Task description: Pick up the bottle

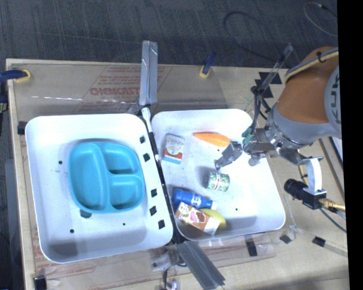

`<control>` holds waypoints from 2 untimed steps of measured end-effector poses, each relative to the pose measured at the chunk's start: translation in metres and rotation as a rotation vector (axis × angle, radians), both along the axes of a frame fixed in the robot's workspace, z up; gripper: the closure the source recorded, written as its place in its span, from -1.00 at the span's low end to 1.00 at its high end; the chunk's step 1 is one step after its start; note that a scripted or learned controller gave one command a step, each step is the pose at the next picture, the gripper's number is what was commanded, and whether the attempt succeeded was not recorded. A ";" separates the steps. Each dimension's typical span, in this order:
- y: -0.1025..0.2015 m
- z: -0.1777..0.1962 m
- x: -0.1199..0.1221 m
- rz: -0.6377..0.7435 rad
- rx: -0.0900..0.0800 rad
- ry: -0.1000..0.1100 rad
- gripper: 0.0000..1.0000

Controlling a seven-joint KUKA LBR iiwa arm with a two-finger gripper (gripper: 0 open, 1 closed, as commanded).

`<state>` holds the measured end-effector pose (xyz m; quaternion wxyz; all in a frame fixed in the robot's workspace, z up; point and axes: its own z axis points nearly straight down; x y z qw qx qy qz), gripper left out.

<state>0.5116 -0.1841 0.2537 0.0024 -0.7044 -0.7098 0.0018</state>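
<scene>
The bottle (192,199) is blue with a white cap end and lies on its side near the front left of the right bin (265,207). My gripper (241,159) hovers over the right half of that bin, up and to the right of the bottle, beside a green can (218,181). Its two fingers (227,157) are spread, open, with nothing between them.
The right bin also holds an orange carrot (211,139), a small white carton (173,149) and a brown-and-yellow pack (200,219) just in front of the bottle. A blue divided tray (108,176) lies in the left bin (43,141).
</scene>
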 end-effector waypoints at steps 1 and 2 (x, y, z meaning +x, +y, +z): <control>0.079 -0.067 0.011 0.217 0.001 0.000 -1.00; 0.055 -0.163 -0.035 0.435 -0.009 -0.006 -1.00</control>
